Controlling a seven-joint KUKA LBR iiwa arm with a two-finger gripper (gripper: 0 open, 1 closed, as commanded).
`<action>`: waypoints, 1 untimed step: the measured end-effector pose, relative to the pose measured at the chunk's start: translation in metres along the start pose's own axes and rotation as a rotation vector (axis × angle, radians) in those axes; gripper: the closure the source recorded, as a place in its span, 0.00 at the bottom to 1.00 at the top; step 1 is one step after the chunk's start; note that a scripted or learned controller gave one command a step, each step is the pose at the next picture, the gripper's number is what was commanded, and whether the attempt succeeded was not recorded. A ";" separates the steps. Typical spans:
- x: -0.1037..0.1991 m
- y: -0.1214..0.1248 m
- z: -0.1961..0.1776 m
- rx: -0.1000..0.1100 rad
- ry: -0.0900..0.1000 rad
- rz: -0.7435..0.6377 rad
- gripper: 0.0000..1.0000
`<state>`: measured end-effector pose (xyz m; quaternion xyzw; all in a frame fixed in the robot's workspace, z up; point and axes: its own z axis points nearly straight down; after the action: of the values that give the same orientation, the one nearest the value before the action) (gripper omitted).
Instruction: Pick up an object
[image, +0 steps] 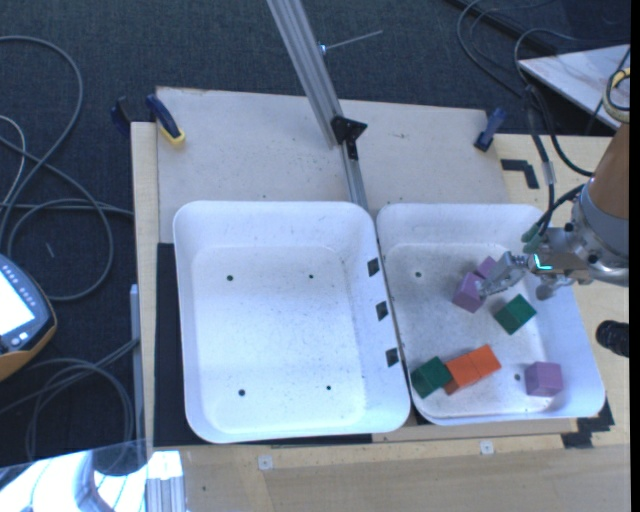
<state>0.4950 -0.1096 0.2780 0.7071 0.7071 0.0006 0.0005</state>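
The arm enters from the right, and its gripper (500, 278) sits low over the right bin (570, 400), in that bin's upper middle part. A purple block (468, 292) lies just at the tip of the fingers (492, 284), tilted, with 1 pale face turned up and a darker face toward the camera. A second, smaller patch of purple (487, 267) shows just above the fingers, touching or nearly touching them. Whether the fingers are clenched on the purple block or merely resting beside it cannot be told; the metal parts blur into the block there.

Just below and right of the gripper lies a dark green cube (516, 314), apart from the purple block. Along the near side of the right bin, 3 more pieces sit: a green block (431, 376) touching an orange block (473, 366) on its right, and a lilac cube (543, 378) well apart toward the right wall.

The left bin (200, 240) sits beside the right one on the wooden desk (250, 140).
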 end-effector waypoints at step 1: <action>0.000 0.000 0.000 0.000 0.000 0.000 0.00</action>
<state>0.4950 -0.1096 0.2780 0.7071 0.7072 0.0007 0.0005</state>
